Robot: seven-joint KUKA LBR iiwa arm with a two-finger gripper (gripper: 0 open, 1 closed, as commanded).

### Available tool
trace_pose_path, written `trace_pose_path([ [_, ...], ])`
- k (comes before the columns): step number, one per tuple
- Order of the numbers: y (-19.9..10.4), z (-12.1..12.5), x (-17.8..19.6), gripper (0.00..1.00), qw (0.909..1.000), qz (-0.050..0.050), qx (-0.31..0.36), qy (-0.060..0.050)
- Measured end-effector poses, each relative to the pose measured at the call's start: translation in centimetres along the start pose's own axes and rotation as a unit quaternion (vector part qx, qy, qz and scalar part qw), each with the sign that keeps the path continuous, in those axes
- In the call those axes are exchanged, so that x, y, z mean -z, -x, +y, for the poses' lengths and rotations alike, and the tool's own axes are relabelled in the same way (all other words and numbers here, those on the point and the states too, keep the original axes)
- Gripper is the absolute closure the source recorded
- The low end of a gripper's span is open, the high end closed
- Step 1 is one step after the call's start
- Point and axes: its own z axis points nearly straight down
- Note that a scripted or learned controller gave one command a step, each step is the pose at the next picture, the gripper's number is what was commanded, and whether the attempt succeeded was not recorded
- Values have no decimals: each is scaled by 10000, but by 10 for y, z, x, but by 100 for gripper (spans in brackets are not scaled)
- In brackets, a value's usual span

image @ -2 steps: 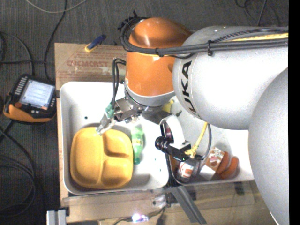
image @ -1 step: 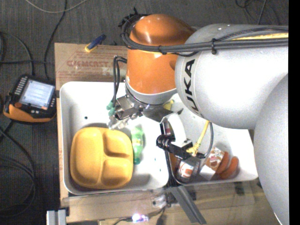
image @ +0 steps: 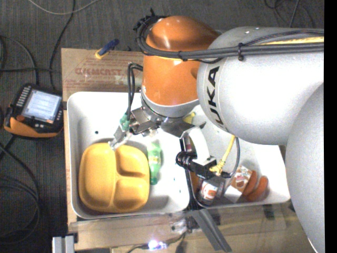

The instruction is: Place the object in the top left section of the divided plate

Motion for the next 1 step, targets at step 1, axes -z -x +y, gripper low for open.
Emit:
trace_pose_path([
  [1, 0, 0, 8, 100, 10000, -14, 1, -15],
])
